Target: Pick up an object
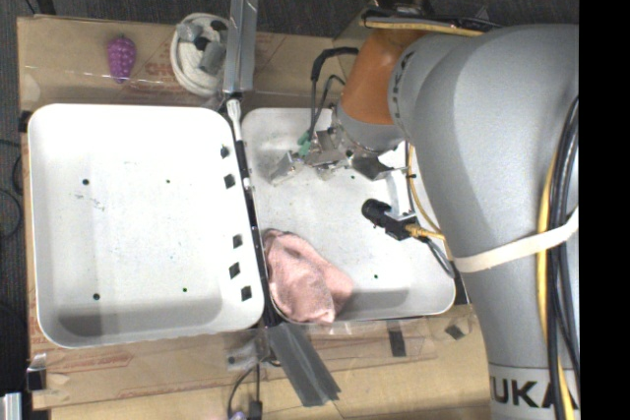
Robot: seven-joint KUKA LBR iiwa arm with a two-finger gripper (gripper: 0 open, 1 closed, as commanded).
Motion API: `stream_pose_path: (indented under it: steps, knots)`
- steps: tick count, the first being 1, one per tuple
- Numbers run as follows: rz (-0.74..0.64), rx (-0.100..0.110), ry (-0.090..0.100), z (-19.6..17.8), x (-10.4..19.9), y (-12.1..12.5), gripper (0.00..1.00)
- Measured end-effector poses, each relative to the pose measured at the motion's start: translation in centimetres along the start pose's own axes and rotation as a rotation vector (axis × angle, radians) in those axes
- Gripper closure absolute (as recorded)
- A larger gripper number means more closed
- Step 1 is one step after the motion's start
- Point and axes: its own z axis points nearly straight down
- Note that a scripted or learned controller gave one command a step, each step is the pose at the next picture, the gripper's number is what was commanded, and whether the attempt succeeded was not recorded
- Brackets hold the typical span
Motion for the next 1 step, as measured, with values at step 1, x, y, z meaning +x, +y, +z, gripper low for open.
stream_pose_path:
  steps: [1]
  knots:
    - [0.027,-0.003,0.000,-10.22,-6.52,-6.14,0.00]
